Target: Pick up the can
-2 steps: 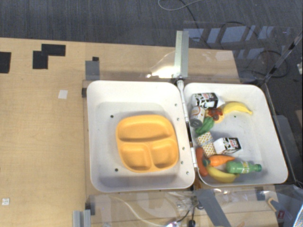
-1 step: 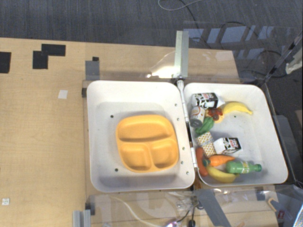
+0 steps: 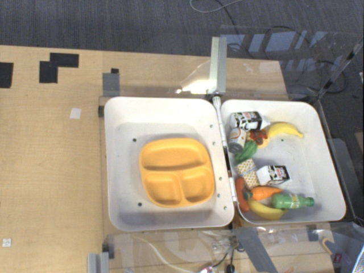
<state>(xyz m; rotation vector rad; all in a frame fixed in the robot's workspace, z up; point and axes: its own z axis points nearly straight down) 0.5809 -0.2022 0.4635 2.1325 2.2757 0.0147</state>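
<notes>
Overhead slanted view of the bench (image 3: 51, 169), with two shallow white bins side by side. The left bin (image 3: 122, 169) carries a yellow divided plate (image 3: 173, 172) lying flat near its middle. The right bin (image 3: 318, 169) holds all the small items, crowded against its left wall, with bare floor to their right.

In descending size we note a green bottle (image 3: 291, 201) lying on its side near the front, a banana (image 3: 284, 130) at the back and a second banana (image 3: 266, 210) at the front, a black-and-white carton (image 3: 247, 120) at the back and a white carton (image 3: 273, 175) in the middle, a carrot (image 3: 263, 193), and a green pepper (image 3: 247, 150).

The can (image 3: 234, 137), grey and partly covered, lies just beside the left wall of the right bin. It touches the black-and-white carton behind it and the green pepper in front.

We judge the pick not yet begun. A good approach would come down from above, with the jaws spread wider than the can and turned to straddle its curved sides. One jaw must slip into the narrow space by the bin wall, and the descent should clear the carton and pepper so neither is pinched instead.

We cannot tell how far the jaws of the gripper stand apart, nor what they hold or touch.
</notes>
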